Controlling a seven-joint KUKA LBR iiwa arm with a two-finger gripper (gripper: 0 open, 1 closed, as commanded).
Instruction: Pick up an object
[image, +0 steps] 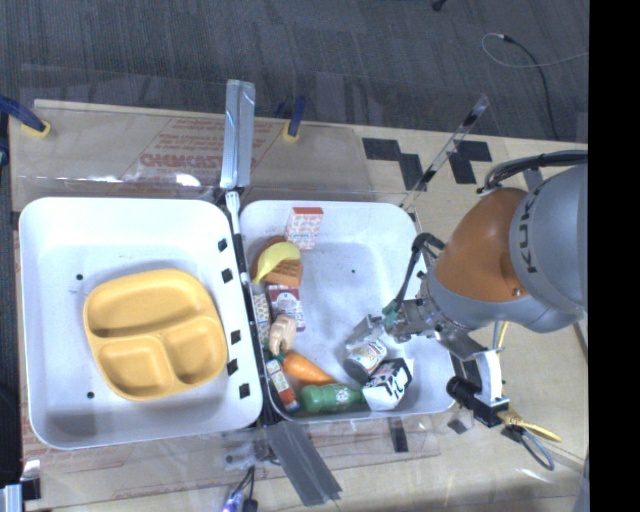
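While the arm (500, 265) reached over the right bin (345, 235), its claw (385, 330) hung just above a crumpled silver packet (366, 354). Whether the claw was spread or pinched could not be told. A carrot (305, 370) lay left of that packet.

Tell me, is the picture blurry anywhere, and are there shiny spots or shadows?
In the camera view the yellow tray looks sharp, with a soft shadow below it in the left bin; the clear plastic sheet behind the bins shows pale glare; the small items by the gripper look a bit fuzzy.
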